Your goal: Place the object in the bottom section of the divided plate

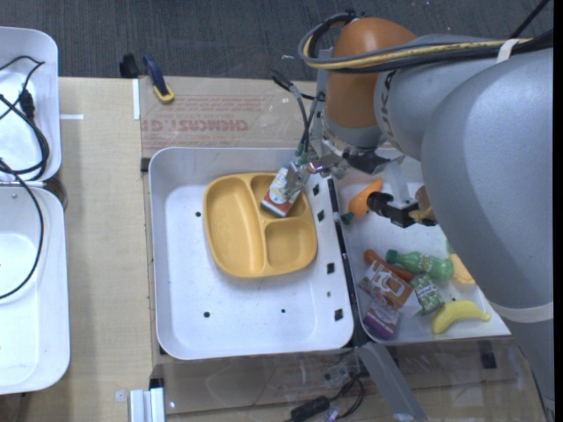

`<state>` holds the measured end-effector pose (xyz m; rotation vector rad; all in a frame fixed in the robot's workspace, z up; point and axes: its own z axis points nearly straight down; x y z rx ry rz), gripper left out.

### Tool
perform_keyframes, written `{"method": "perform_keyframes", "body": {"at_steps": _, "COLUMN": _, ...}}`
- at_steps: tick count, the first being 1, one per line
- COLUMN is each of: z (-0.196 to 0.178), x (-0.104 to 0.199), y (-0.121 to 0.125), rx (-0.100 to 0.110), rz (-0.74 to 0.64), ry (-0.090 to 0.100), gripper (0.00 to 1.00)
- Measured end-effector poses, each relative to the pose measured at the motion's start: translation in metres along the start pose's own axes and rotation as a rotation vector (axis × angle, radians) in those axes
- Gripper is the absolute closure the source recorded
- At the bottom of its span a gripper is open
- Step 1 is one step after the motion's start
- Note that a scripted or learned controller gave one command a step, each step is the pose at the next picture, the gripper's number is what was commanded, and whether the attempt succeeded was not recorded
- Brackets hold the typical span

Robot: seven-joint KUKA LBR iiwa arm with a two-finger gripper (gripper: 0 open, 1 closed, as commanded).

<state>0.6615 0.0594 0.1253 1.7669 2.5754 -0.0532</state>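
A yellow divided plate (237, 231) lies in the left white bin (180, 306), with one long section on its left and two smaller ones on its right. A small white, red and green carton (281, 192) hangs tilted over the plate's upper right section, near the divider. My gripper (299, 172) reaches in from the right and sits at the carton's top end, shut on it. The lower right section (290, 243) holds nothing.
The right bin (400, 183) holds toy food: an orange piece (362, 199), a green bottle (420, 262), a brown packet (387, 284), a purple item (380, 323) and a banana (457, 315). The arm's bulk covers that bin's right side. A white basin with black cables (22, 139) stands far left.
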Motion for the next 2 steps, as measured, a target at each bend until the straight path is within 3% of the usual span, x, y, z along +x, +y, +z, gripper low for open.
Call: {"method": "perform_keyframes", "body": {"at_steps": 2, "z": 0.0000, "x": -0.0011, "y": -0.0005, "rx": 0.001, "rz": -0.026, "ry": 0.000, "gripper": 0.00}}
